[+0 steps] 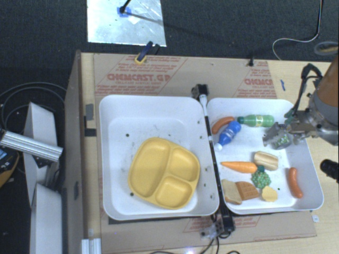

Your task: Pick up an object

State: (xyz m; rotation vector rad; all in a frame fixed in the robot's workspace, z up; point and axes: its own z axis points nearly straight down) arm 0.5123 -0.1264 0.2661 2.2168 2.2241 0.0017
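Approach step: we log the gripper (279, 136) over the right bin (310, 192), jaw state untellable, nothing held; next, descend onto one toy.

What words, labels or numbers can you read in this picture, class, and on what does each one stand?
"CHEMCAST GP", in red, on the brown protective sheet behind the left bin; the letters are blurred, so this reading is uncertain.
A second red print of the same kind on that sheet behind the right bin: too blurred to read.
Green bottle: its label is too small to read.
Blue bottle: no legible text.
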